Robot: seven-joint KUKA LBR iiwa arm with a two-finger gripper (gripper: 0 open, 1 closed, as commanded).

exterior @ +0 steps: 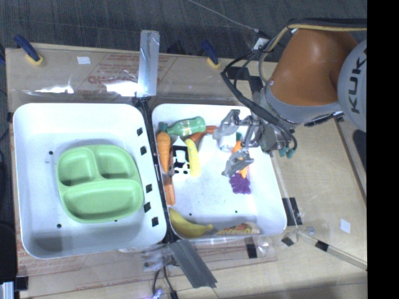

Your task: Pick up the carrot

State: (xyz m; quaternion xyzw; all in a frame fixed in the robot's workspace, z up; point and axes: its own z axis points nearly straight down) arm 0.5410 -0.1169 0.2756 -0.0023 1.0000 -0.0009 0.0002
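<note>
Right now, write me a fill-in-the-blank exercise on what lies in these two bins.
1. The green divided plate lies in the ____ bin of the view.
2. The carrot lies along the ____ wall of the right bin.
3. The banana lies near the ____ edge of that bin.
4. The gripper hangs above the ____ grapes.

Missing words: left; left; bottom; purple
</note>
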